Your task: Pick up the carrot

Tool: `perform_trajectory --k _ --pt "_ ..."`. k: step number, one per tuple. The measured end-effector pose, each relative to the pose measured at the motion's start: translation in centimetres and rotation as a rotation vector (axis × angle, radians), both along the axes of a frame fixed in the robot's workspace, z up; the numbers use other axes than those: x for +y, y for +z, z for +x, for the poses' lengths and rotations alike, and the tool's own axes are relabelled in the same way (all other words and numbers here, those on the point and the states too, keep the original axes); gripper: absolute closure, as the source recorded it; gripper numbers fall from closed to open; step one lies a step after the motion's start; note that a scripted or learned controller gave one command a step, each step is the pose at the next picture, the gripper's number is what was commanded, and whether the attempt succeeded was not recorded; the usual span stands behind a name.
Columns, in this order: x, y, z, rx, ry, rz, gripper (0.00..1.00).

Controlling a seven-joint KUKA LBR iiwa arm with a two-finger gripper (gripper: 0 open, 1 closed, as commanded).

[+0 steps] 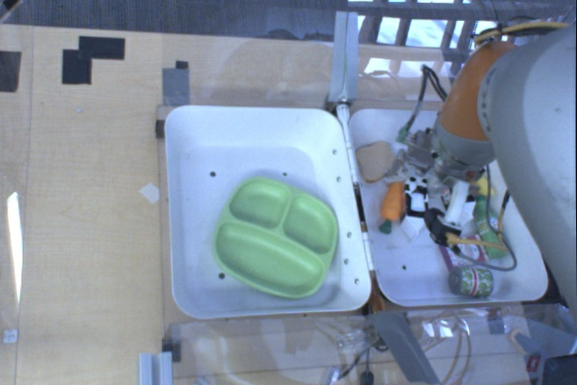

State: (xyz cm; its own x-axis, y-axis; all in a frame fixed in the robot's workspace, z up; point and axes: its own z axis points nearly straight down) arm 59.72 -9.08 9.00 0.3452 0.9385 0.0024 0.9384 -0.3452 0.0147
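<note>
Claw down low inside the right bin, hanging from the grey arm below its orange band; fingers lost in a clutter of dark and white parts and cables, so released or clenched cannot be told. Just to the claw's left, the carrot, orange with a green tip toward the near edge, lying on the bin floor close to the wall shared with the left bin; too close to judge whether touching the claw, and not visibly between any fingers. Just beyond the carrot, a flat tan piece. Nearer the front of the same bin, a small green patterned can on its side, with thin yellow and purple items near the arm, too jumbled to name. Further out, a green divided plate resting in the left bin, three compartments showing, nothing in them. Both bins set on the pale wooden desk. Step in hand, by the look of it: the approach or the closing on the carrot, lift not yet made. Next move likely calls for centring over the carrot's body, closing across its narrow width, keeping off the bin wall, then rising straight up and checking for a real hold.
</note>
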Motion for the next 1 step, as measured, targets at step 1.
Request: perform_trajectory --k 1 --pt "5.62 10.20 -2.57 0.013 -0.109 0.002 1.00"
